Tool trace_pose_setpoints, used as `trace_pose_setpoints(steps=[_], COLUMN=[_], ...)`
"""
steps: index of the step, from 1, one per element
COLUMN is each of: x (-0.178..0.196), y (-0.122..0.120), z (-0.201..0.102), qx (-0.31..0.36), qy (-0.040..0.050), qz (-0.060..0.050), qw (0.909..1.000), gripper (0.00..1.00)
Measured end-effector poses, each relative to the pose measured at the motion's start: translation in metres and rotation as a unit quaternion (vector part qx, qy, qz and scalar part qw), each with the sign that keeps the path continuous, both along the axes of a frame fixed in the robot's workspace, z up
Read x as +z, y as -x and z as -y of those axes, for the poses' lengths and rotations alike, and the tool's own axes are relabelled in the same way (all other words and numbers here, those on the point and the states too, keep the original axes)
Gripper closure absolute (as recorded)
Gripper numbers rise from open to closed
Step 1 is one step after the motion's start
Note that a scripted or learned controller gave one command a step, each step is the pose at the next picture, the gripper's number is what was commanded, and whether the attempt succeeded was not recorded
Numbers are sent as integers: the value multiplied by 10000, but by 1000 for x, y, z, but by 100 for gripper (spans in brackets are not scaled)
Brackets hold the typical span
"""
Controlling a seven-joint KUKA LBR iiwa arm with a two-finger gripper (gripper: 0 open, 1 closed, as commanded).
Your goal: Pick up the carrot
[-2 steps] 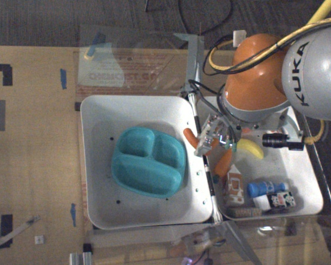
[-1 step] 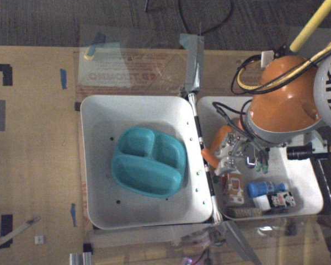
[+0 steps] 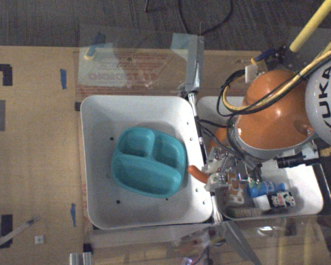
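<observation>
- Clutter sits at the near end of the right bin [image 3: 314,200]: a blue-and-white carton [image 3: 265,189] and small packets.
- The tool [image 3: 219,171] hangs over the wall between the bins; whether it is clenched or released, I cannot tell.
- The carrot [image 3: 196,171] pokes out just left of the tool, touching it, over the left bin [image 3: 99,148].
- A teal divided plate [image 3: 149,162] lies mid-bin, beside the carrot.
- The brown tabletop [image 3: 33,148] lies beyond.
</observation>
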State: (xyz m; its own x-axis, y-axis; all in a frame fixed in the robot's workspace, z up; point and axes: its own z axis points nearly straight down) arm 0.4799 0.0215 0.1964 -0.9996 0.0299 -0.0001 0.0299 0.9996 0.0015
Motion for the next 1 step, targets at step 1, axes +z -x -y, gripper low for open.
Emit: trace_pose_setpoints(steps=[1], x=[-12], y=[0], z=[-2], qx=[57], qy=[-2], qz=[0], qw=[10000], gripper=[100])
